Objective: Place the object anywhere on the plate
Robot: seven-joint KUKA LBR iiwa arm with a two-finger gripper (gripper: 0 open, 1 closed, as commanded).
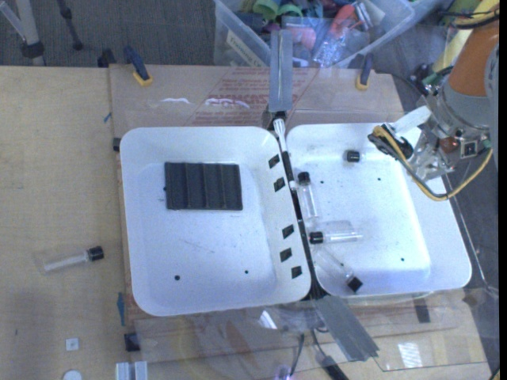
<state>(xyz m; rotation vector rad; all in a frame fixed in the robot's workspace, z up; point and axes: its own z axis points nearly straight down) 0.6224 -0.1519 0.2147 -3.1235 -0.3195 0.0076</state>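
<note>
The plate (203, 186), a dark ridged rectangle, lies flat in the upper left part of the left bin (142, 291). In the right bin (444, 267), one clear vial with a black cap (305, 193) lies along the left wall. A second clear vial (334, 233) lies crosswise just below it. My gripper (425, 159) hangs over the upper right part of the right bin, well to the right of both vials, with yellow cables looped around it. I see nothing held in it.
A small black cap (352, 156) sits near the right bin's back and another black piece (353, 284) near its front. A loose vial (71, 258) lies on the bench at left. A clear tub of colourful items (317, 10) stands behind the bins.
</note>
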